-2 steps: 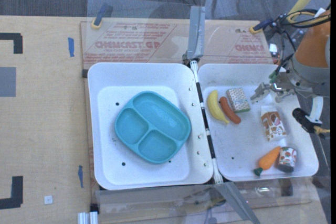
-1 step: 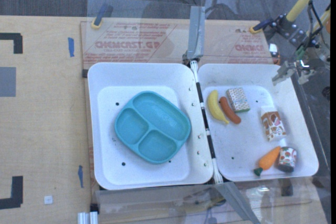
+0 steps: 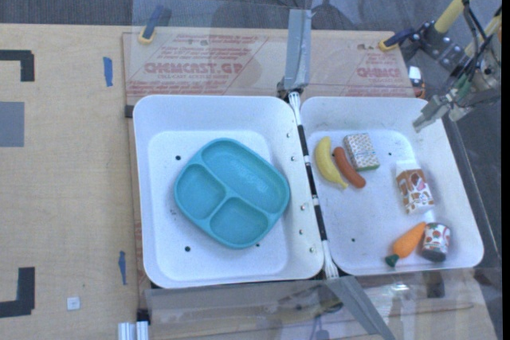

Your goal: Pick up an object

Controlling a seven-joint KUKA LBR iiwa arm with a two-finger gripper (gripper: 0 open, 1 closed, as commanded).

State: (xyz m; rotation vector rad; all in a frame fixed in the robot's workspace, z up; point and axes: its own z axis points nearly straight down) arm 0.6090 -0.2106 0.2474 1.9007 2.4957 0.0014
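Arm: it reaches in above the right bin point(image 3: 470, 195), at its top right corner.
Gripper point(image 3: 434, 114): over that bin's top right rim, touching no toy; I cannot tell its state.
Writing: red letters above the bins, too faint to read.
Toys: banana point(image 3: 325, 162), sausage point(image 3: 349, 167), box point(image 3: 362, 150), carton point(image 3: 414, 189), carrot point(image 3: 406, 242) and can point(image 3: 436, 241) lie in the right bin.
Plate point(image 3: 231, 192): blue, in the left bin point(image 3: 151, 171).
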